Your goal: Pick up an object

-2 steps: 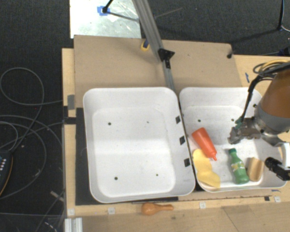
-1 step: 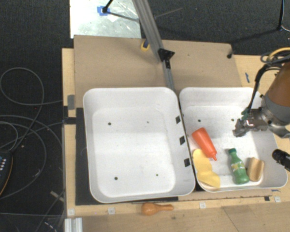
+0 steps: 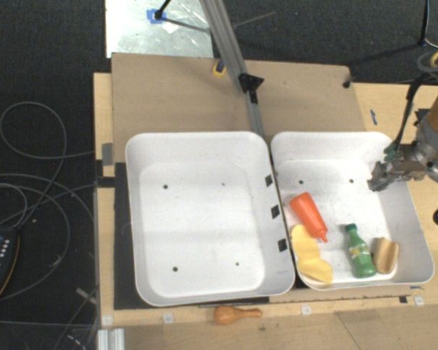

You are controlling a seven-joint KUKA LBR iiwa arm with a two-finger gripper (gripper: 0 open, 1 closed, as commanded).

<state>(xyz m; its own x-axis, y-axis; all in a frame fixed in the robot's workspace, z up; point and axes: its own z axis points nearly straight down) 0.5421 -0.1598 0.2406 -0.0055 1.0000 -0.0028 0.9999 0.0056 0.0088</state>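
Down on the bench's near edge lies a small tan pear-shaped piece (image 3: 237, 313), just outside the left bin (image 3: 150, 148); the arm's gripper (image 3: 379, 175) hangs over the far right part of the right bin (image 3: 336, 146).

All the pickable things sit in the right bin's near half; an orange bottle (image 3: 308, 215) lies slanted by the left wall, its red cap pointing near and right; a yellow piece (image 3: 309, 255) lies just nearer, touching the bottle's lower end; a green bottle (image 3: 359, 250) lies to the right of both, and a tan bread-like item (image 3: 385, 254) sits just beside it against the near right corner; the gripper is well apart from all four, nothing visible between its fingers; whether those fingers stand wide or narrow I cannot tell from this angle; the grey wrist (image 3: 432, 148) reaches in from the right.
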